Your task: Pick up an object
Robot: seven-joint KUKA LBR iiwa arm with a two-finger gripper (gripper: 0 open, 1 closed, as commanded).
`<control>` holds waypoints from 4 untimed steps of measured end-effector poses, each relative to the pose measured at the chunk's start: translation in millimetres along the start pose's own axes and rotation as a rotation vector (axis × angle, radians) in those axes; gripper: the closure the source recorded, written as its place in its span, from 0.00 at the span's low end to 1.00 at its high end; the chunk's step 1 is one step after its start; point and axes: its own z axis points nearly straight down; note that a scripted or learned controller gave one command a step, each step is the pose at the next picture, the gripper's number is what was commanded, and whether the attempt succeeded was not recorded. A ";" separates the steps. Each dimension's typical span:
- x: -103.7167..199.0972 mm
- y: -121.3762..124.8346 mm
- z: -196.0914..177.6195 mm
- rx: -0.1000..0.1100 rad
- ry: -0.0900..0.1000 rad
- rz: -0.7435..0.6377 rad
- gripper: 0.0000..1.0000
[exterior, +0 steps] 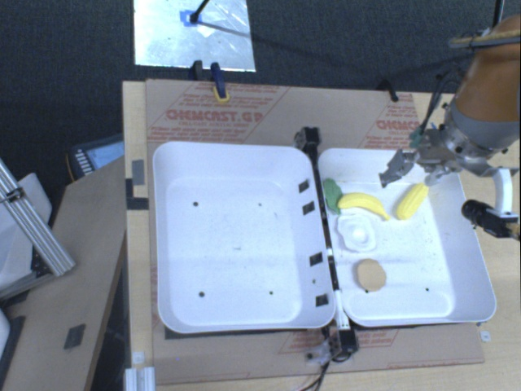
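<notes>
Bins, two of them, sit side by side on a cardboard sheet [244, 108] atop the bench, w/ the left bin [175, 165] showing bare white floor and the right bin [468, 300] carrying every loose item. Count in the right bin: one banana [364, 205], one corn cob [411, 200], one green piece [332, 193], one white fried-egg shape [357, 235] and one tan round disc [371, 274], five objs total. The green piece lies against the divider side, touching the banana's left end; the egg shape sits just below the banana, and the tan disc lies below the egg, apart from it. The corn cob rests tilted, just right of the banana's tip.

Arm, grey w/ orange band, reaches in from the right, its gripper [397, 173] hanging over the upper part of the right bin, just above-left of the corn cob and above the banana's right end. Nothing is seen between its fingers; whether they are spread or closed can't be told at this angle.

Beyond the cardboard: one shiny metal plate [163, 31] at top, w/ one blue-and-yellow clamp [218, 82] at its lower edge, and black clips along the seam between the bins.
</notes>
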 end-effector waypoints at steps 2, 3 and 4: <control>111.9 73.5 -290.9 -0.015 0.003 -0.012 0.00; 105.4 71.9 -297.5 -0.006 -0.001 -0.006 1.00; 181.8 21.9 -285.1 0.000 0.004 -0.010 1.00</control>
